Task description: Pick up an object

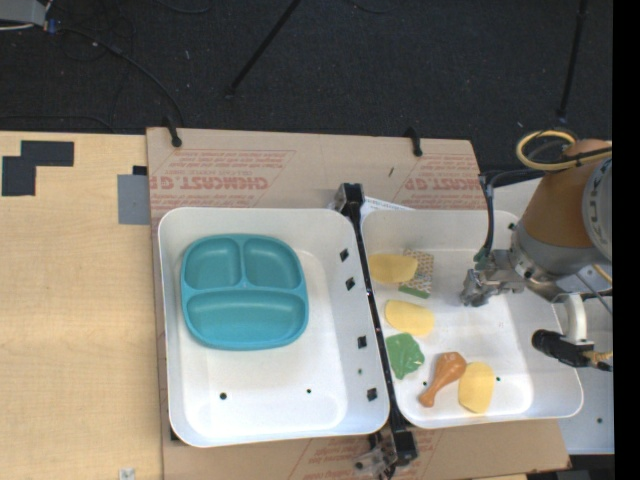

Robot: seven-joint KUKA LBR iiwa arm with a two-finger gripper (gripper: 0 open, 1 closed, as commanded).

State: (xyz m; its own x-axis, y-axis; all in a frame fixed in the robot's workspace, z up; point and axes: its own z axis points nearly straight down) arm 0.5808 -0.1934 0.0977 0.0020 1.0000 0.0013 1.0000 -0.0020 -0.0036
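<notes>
— Looking down on the bench now, I'm seeing the arm [560, 208] reaching in from the right, with the gripper [480, 290] hanging over the right bin [545, 408], near the middle of its right half.

— Is it holding anything?

— I'm not seeing anything between its fingers; whether they are apart or together I cannot tell, since they are reading as one small grey cluster.

— Where are the objects sitting?

— All are lying in the right bin, left of the gripper and apart from it. A yellow piece [392, 268] is lying near the far left corner, touching a speckled pad [421, 264] and a small green piece [415, 290]. Just nearer to me another yellow piece [410, 317] is resting close to the left wall. A green leaf-shaped item [403, 355] is sitting below that, against the divider [365, 308]. Toward the near edge an orange drumstick [442, 378] is lying at a slant, just beside a yellow lemon-like item [477, 387].

— And the left bin?

— I'm seeing a teal divided plate [243, 291] sitting in the left bin [260, 408], toward its far left corner.
</notes>
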